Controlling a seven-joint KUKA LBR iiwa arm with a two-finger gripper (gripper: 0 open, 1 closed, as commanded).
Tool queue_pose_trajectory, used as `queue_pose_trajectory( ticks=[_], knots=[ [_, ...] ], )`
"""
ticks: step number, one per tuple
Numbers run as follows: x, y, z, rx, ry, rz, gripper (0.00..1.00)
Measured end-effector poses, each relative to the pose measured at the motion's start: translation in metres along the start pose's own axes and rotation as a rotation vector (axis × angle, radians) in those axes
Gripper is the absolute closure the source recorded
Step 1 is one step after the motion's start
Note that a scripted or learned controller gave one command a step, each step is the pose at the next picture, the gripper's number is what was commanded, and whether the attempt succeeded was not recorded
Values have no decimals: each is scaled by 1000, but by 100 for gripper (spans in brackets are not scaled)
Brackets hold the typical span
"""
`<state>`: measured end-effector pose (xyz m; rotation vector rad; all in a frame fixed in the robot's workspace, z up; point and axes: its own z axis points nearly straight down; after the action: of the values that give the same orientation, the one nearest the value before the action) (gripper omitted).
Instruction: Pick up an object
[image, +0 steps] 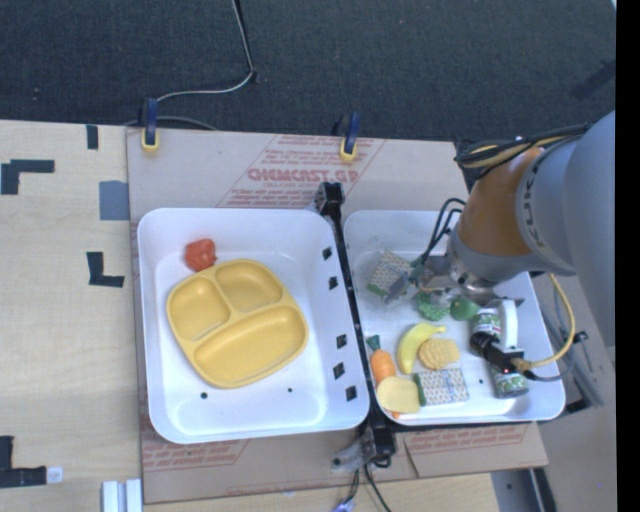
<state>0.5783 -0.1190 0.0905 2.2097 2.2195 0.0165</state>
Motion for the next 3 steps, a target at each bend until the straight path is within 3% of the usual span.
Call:
queue_pose_trajectory(
  ticks=[1, 2, 3],
  knots=[
    [-3, 0, -8, -1, -6, 1, 100],
    [-3, 0, -8, -1, -6, 1, 0],
    [23, -66, 3, 1, -6, 7, 0]
  ],
)
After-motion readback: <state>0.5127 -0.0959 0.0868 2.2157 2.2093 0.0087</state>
